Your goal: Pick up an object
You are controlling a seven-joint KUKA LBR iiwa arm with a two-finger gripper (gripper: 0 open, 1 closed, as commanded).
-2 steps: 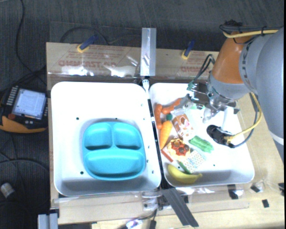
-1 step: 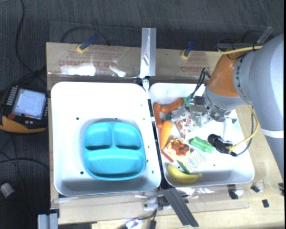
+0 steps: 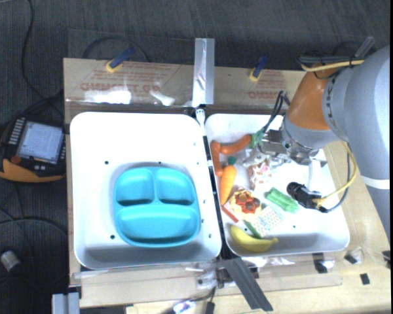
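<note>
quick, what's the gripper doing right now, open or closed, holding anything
Gripper: down in the right bin among the toy food; open or closed cannot be told, and no object is seen between its fingers.

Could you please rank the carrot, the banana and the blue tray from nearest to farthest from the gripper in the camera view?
1. The carrot, in the right bin, just left of and below the gripper.
2. The banana, at the right bin's near edge, farther below.
3. The blue tray, across the divider in the left bin, farthest.
</note>
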